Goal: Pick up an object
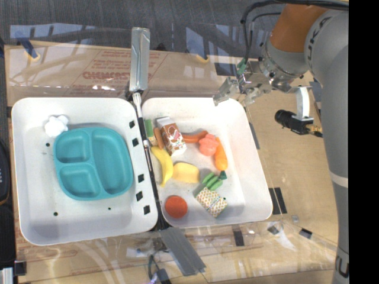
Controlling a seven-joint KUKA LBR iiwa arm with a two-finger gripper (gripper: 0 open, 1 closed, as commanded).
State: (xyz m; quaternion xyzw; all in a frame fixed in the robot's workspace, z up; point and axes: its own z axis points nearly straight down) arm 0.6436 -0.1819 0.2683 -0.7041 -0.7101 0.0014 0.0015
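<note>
Camera view: gripper (232, 92) hangs above the right bin's (251, 158) far rim, carrying nothing; how wide it stands, I cannot tell. Toy food crowds that bin. Best target is probably the orange ball (176, 206), lying apart near the front; descend straight over it before closing.
</note>
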